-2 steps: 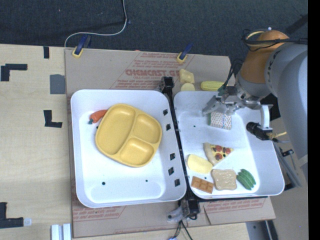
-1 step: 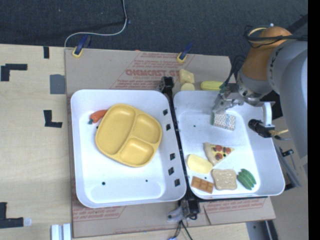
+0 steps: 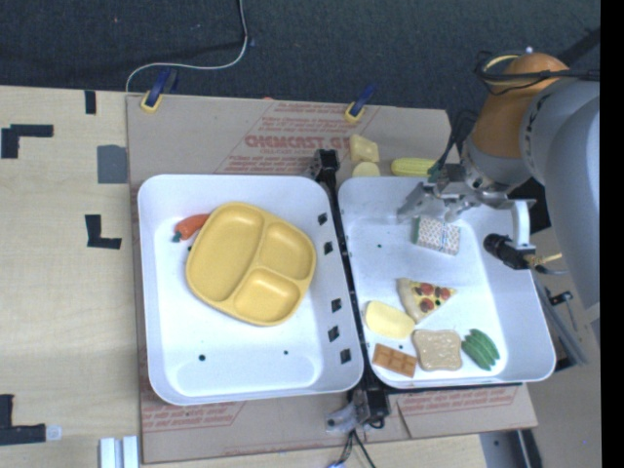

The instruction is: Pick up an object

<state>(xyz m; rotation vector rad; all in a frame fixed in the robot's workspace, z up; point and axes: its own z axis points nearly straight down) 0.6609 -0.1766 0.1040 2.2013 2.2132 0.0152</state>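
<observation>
Hand: the hand hangs over the far part of the right bin, right above a small patterned packet; whether it grips the packet, I cannot tell.
Right bin, near edge: pizza slice, yellow piece, waffle, toast, green vegetable.
Left bin: yellow divided plate in the middle, orange carrot touching its far left side.
Desk beyond the bins: yellow pieces.
</observation>
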